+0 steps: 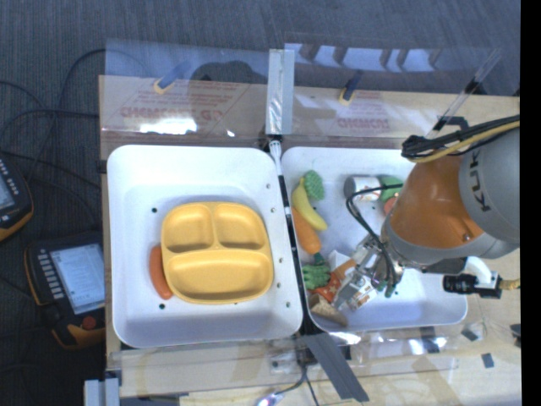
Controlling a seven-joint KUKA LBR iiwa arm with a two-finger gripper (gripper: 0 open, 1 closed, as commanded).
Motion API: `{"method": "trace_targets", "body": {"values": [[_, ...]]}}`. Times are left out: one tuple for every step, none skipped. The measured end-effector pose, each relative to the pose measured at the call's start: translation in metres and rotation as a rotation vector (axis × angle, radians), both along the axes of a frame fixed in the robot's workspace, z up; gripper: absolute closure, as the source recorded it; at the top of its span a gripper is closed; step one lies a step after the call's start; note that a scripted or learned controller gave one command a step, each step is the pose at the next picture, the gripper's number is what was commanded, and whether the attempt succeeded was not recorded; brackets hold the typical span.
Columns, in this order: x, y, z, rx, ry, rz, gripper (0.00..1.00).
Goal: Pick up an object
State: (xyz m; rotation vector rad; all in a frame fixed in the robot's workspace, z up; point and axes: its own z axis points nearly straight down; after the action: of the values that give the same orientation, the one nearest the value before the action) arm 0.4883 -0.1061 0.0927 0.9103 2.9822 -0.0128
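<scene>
Grey carpet [254, 11] surrounds my bench, and two shallow white bins sit side by side on it. Off to the far left, on the floor, lie a dark handset [68, 282] with a pale screen and some black cables [42, 112].

Inside the left bin [135, 176] rests a yellow divided plate [217, 252], flat and roughly centred. A red-orange sausage [158, 273] lies just beside the plate's left edge, partly tucked under it.

Along the left wall of the right bin [423, 311] the toy food is heaped: a green leafy piece [314, 183] at the top, a yellow banana [307, 209] touching it below, an orange carrot [308, 236] against the banana, then a green piece [317, 273] and a mixed clump of small items near the bin's front corner.

My gripper [359, 286] is down at that front clump, tilted toward the left, right beside the pile. Whether my fingers are spread or pressed together I cannot tell, for they blur into the clutter. Behind my wrist's orange band [431, 214] lies a white and red-green item [376, 186], partly hidden by my arm.
</scene>
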Motion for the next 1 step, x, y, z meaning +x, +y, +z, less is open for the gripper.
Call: {"method": "trace_targets", "body": {"values": [[0.0017,0.001,0.0093,0.001,-0.004,-0.002,1.0]]}}
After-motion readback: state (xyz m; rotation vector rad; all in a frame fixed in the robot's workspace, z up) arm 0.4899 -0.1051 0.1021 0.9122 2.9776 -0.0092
